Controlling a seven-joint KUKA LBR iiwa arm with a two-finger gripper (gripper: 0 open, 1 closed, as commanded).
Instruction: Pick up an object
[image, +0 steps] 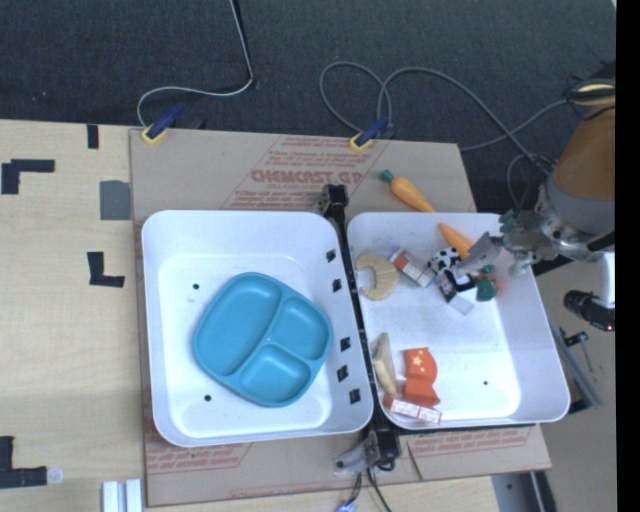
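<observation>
Here pincer (478, 262) over right bin (500, 395), black-white toy (446, 264) just beside.

Even bright light, slightly soft.

Dark blue carpet (300, 50) behind; light wood bench (60, 330); brown cardboard sheet (300, 175).
</observation>
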